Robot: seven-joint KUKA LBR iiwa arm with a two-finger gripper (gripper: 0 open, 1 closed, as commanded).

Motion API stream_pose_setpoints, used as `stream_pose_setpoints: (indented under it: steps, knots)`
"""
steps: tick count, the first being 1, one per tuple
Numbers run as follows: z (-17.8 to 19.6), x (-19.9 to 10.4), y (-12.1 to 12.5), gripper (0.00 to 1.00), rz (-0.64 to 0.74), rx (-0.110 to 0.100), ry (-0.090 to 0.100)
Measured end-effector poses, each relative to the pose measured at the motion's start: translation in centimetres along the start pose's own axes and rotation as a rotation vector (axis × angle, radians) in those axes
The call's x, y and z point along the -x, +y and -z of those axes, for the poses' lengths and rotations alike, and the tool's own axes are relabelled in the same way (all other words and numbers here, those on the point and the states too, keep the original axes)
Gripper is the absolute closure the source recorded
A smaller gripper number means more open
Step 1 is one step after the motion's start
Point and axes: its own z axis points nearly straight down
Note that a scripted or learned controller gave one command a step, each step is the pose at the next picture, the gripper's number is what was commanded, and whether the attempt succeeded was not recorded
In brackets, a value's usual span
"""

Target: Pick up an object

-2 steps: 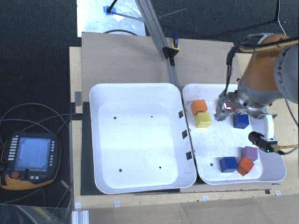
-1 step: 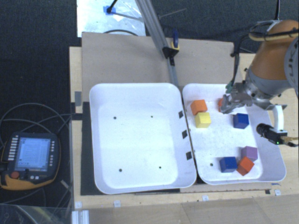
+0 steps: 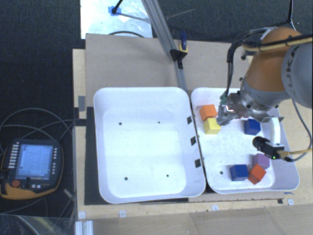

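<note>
1. Judging by this view, you have the pick not yet done: the end effector (image 3: 226,112) sits low in the right-hand shallow white plastic bin (image 3: 292,180), at about 11 o'clock of that bin's floor, and no object is lifted off the floor.
2. You cannot tell from here whether the end effector is released or clenched; the wrist housing and glare hide its tips, so treat the grasp as unconfirmed.
3. Your likeliest targets lie just beside it: the small orange cube-shaped block (image 3: 208,111) at 9 o'clock from the end effector, and the small yellow cube-shaped block (image 3: 212,126) at 7 o'clock from it. The two blocks touch or nearly touch each other; whether the end effector touches either one is unclear.
4. Still left for you, as a judgement: closing on one block, raising it clear of the bin, and checking it stays held.
5. Contents of the right-hand bin besides those two: a dark blue cube (image 3: 252,127) at 3 o'clock from the end effector, a pale purple block (image 3: 260,160) toward 4 o'clock of the bin, and a second blue cube (image 3: 239,172) touching a red-orange block (image 3: 256,174) near 6 o'clock.
6. The left-hand shallow white plastic bin (image 3: 105,102) shows a bare floor with a few small dark dots.
</note>
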Motion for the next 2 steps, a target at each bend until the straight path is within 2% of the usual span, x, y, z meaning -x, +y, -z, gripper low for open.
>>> stream_pose_setpoints:
  steps: [1, 2]
  knots:
    - [1.4, -5.0, -1.2, 1.0, 0.002, 0.002, 0.001]
    - [0.5, -10.5, -2.8, 1.0, 0.002, 0.0, 0.002]
